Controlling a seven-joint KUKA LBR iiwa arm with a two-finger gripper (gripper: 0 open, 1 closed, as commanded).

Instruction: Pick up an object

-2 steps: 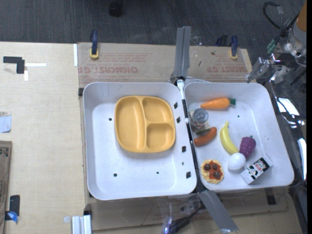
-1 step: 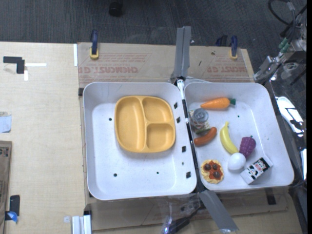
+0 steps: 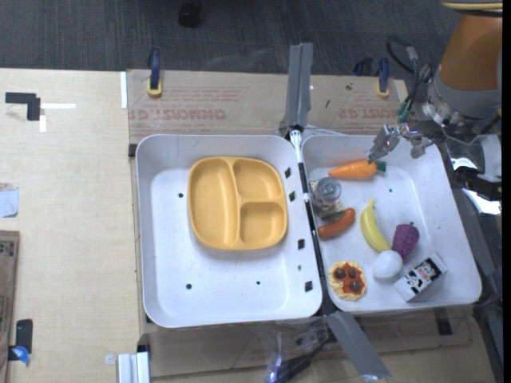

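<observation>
The carrot lies near the back of the right bin, not yet lifted. The gripper hangs just above its green end, fingers slightly apart and holding nothing. Nearer than the carrot lie a can, a sausage and a banana. The pick itself remains to do.

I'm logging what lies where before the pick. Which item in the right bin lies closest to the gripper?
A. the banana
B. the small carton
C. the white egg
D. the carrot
D: the gripper hangs at the upper part of the right bin, right by the green end of the carrot, while the banana, white egg and small carton lie lower in that bin.
</observation>
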